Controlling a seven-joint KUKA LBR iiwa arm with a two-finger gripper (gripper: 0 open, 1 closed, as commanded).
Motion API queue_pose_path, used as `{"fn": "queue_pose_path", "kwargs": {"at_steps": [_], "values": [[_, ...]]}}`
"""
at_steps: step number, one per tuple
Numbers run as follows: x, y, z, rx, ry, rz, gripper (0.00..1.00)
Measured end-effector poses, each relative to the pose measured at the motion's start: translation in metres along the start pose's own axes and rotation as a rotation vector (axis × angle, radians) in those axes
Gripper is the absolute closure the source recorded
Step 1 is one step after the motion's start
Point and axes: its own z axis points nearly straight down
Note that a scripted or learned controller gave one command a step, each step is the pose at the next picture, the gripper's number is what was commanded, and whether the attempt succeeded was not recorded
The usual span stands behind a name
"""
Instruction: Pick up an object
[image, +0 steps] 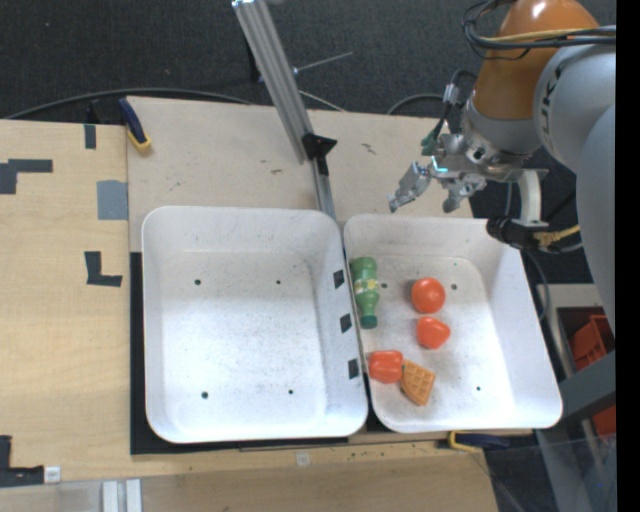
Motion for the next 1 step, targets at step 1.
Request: {"fn": "queue_pose_path", "kwargs": {"at_steps": [1], "values": [[-0.0001, 0.0000, 0.0000, 0.000, 0.000, 0.000, 0.00]]}}
